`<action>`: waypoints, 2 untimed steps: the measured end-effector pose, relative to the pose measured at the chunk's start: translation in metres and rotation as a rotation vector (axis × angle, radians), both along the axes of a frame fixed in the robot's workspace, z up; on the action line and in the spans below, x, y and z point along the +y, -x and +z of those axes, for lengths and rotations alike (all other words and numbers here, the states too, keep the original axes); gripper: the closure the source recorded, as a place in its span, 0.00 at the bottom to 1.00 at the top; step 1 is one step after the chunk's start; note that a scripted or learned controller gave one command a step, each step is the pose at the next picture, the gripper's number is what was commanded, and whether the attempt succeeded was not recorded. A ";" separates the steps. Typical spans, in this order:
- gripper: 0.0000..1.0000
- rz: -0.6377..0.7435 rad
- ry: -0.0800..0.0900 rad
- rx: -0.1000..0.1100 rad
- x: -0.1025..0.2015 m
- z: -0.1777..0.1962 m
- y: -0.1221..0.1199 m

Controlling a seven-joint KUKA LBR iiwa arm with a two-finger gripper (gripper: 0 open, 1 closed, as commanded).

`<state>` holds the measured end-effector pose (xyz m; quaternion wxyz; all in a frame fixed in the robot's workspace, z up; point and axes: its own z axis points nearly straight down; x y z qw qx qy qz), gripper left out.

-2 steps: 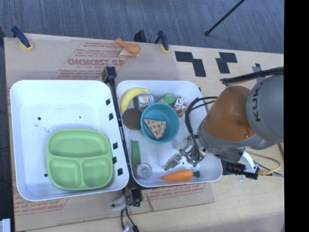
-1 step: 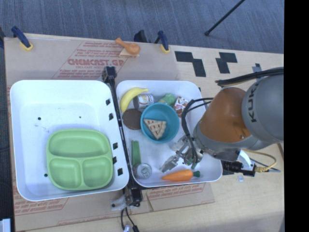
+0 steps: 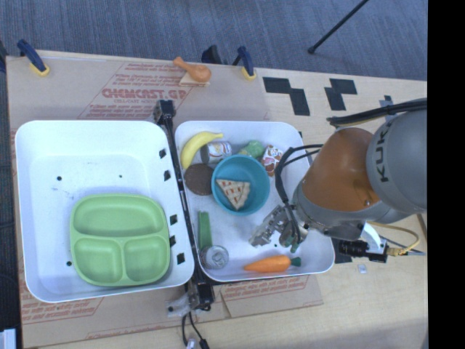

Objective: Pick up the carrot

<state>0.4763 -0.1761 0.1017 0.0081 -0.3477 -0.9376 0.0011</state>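
Arm overhead; hand empty, fingers slightly parted, above carrot; can beside.

Two bins sit side by side. The left bin holds a divided tray. In the right bin, a bowl sits centrally with a banana behind-left, a can at the front and a carrot just right of it, below the gripper.
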 end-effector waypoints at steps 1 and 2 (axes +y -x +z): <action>1.00 0.246 0.001 -0.013 0.051 0.036 -0.001; 1.00 0.203 0.003 -0.015 0.055 0.063 -0.001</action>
